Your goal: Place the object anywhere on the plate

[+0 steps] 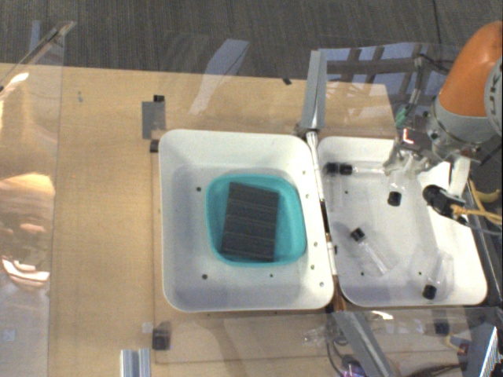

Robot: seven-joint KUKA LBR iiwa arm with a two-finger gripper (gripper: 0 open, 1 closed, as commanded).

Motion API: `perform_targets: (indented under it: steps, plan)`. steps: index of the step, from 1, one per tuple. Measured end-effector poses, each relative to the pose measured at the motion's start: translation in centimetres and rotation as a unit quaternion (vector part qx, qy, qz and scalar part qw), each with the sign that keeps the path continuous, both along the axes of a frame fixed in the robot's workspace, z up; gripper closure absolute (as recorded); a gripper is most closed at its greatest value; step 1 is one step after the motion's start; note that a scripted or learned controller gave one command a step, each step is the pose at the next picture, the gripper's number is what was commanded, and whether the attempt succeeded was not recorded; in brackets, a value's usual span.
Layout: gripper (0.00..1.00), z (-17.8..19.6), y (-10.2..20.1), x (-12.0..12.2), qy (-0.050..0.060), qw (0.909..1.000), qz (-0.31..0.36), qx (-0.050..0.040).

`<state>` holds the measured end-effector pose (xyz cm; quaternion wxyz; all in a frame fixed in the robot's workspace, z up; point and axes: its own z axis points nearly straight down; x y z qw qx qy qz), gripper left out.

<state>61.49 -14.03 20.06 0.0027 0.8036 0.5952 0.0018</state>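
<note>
Orange-banded arm [471,77] over right bin [464,289], pincer [409,151] state unclear, dark block [250,221] on teal plate [292,210]

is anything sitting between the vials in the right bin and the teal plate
Yes: the touching rims of the two bins run between the clear vials and the teal plate. A dark ridged block covers the plate's middle.

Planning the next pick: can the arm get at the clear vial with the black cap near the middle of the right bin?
Probably yes. The vial lies alone on the open floor of the right bin, apart from the other vials, and the gripper hangs over that bin's far side.
</note>
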Motion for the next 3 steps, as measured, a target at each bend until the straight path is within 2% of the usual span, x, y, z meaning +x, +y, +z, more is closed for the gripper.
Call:
perform_targets:
  steps: [1, 2, 3]
  plan:
    - [1.0, -1.6, 7.3, -6.5, 0.001, 0.9922, 0.124, 0.0008]
    - [1.0, -1.6, 16.7, -9.7, 0.002, 0.9922, 0.125, 0.0012]
    - [0.0, -1.6, 16.6, -9.7, 0.001, 0.9922, 0.124, 0.0011]
